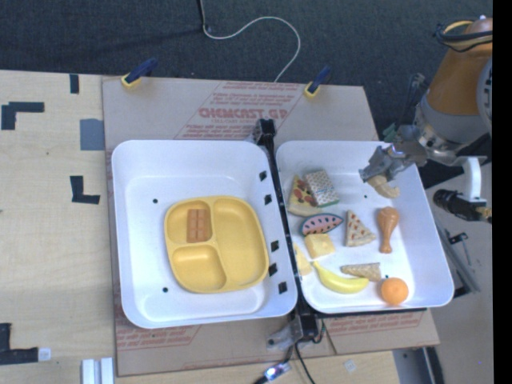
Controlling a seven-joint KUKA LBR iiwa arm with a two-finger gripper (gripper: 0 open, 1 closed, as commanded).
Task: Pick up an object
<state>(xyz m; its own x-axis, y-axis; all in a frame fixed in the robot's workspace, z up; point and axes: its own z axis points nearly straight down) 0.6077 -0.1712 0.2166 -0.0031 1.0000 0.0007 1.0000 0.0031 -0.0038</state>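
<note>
Gripper (382, 172) hangs low at the right bin's (432, 294) far corner, touching or just above a beige piece (387, 188); whether it pinches it, I cannot tell. Nothing looks lifted; grasp and raise seem left. Drumstick (387, 227) lies near.

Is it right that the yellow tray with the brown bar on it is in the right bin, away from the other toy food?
Not quite. The camera view shows the yellow tray, with the brown bar on it, in the left bin, away from the other toy food.
</note>
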